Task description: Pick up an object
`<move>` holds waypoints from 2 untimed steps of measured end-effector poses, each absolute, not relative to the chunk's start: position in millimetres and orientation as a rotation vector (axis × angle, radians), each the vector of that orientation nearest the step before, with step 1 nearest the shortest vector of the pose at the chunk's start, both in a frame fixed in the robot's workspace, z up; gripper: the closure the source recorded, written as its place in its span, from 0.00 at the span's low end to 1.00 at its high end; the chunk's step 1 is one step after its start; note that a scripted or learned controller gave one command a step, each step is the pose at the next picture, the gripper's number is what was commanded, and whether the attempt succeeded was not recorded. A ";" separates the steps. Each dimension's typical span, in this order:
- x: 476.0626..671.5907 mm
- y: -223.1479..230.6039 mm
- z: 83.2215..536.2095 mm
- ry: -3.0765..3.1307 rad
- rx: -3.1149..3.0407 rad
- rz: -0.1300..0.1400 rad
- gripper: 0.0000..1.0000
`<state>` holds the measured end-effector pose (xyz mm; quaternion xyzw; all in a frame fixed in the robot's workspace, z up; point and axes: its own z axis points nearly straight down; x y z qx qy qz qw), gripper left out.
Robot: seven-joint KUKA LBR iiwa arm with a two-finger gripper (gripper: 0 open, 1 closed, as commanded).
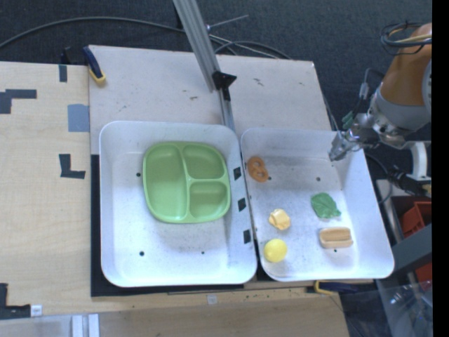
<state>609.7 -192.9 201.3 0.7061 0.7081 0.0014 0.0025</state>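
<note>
While arm hung at right of frame, gripper (pixel 339 148) sat over right bin's (pixel 365 188) upper right rim; grip state unclear. Pretzel (pixel 257 168), green leaf (pixel 325 206), hot dog (pixel 335 237), lemon (pixel 275 250) lay below. Green divided plate (pixel 186 182) filled left bin (pixel 119 209).
</note>
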 end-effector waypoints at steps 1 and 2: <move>611.0 -192.7 250.6 2.221 2.216 0.003 1.00; 615.3 -144.6 254.5 2.229 2.215 0.001 1.00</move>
